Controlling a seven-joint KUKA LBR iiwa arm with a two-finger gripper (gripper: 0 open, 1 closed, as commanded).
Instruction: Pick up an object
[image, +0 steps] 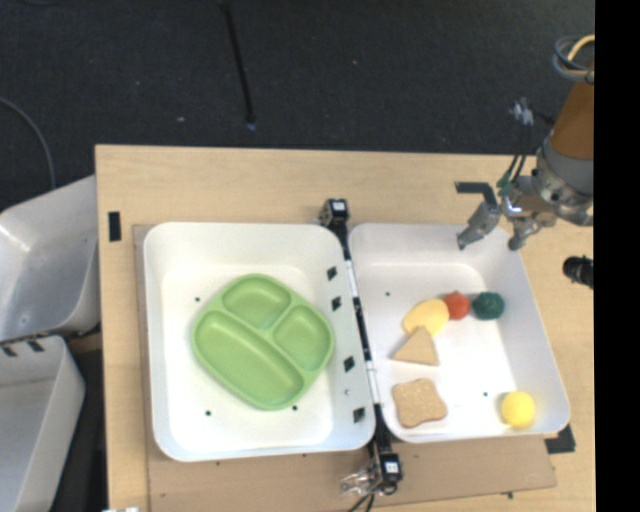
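Observation:
My gripper (496, 232) hangs open over the far rim of the right bin (420, 245), with nothing between its two grey fingers. Below it in that bin lie a dark green ball (488, 305), a small red-orange piece (457, 304) and a yellow rounded piece (427, 316) in a row. A tan wedge (418, 348) and a toast-like slice (417, 402) lie nearer the front. A yellow ball (517, 408) sits in the front right corner. All of them are apart from the gripper.
The left bin (170, 400) holds a green divided plate (262, 340). A black clip strip (352, 320) joins the two bins. The wooden bench (200, 180) borders both, and a white container (40, 260) stands off its left edge.

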